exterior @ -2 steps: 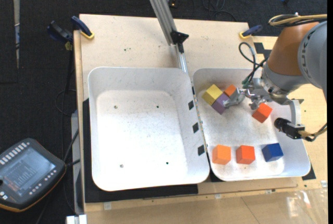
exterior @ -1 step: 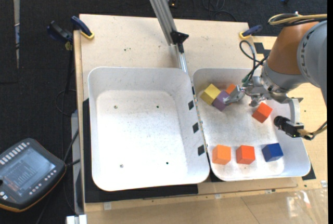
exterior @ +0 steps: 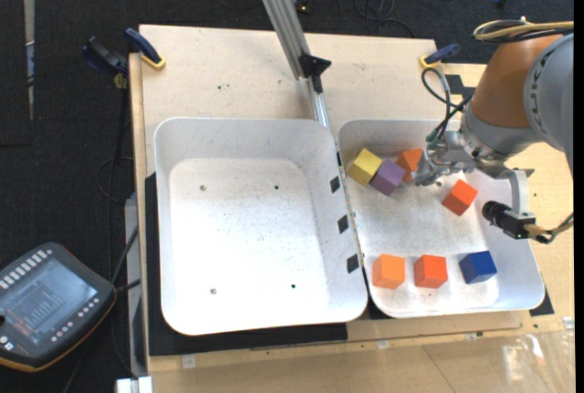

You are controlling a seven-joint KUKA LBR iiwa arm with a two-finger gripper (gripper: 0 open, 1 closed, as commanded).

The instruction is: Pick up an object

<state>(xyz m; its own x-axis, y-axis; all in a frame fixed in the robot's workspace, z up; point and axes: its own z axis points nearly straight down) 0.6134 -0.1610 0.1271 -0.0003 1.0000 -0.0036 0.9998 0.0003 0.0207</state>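
Now fingers low in right bin beside orange block — spread unclear.

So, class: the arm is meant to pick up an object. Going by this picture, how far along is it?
Done: the arm has reached into the right bin, with its gripper low beside the small orange block and purple block. In hand: nothing visibly between its fingers. Left: grasp and lift one. The yellow block, the front row of orange, red-orange and blue, and another red-orange block all lie in the bin.
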